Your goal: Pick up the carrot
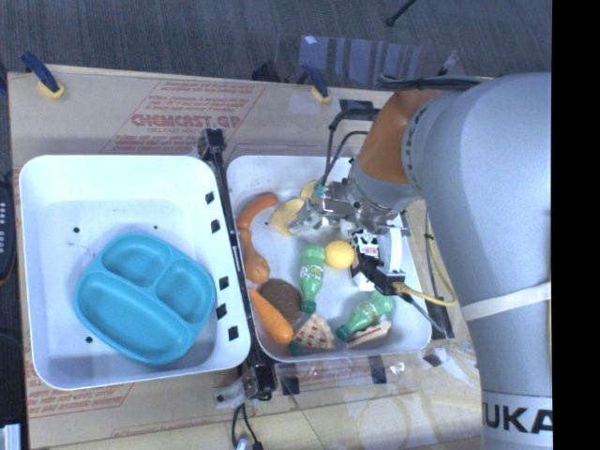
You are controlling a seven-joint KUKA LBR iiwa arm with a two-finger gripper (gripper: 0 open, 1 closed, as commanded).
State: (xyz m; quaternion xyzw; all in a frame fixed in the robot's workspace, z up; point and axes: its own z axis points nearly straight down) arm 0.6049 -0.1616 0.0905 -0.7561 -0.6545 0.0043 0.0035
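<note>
desk (141, 111) w/ two white bins | tool (328, 209) low in right bin (281, 169), can't tell its grip state tbh | yellow ball (339, 255) just beside it | carrot (271, 318) lying at that bin's front-left corner, well apart | blue tray (145, 293) in left bin (56, 181)

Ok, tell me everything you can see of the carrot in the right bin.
The orange tapered toy carrot looks like smooth plastic, with a small green stub at its lower end near the bin's front wall. It lies flat on a slant in the front-left part of the right white bin, close beside the left wall. A dark brown rounded item presses against its upper side, and a tan wedge-shaped toy sits by its tip. Nothing grips it; the hand is further back.
</note>
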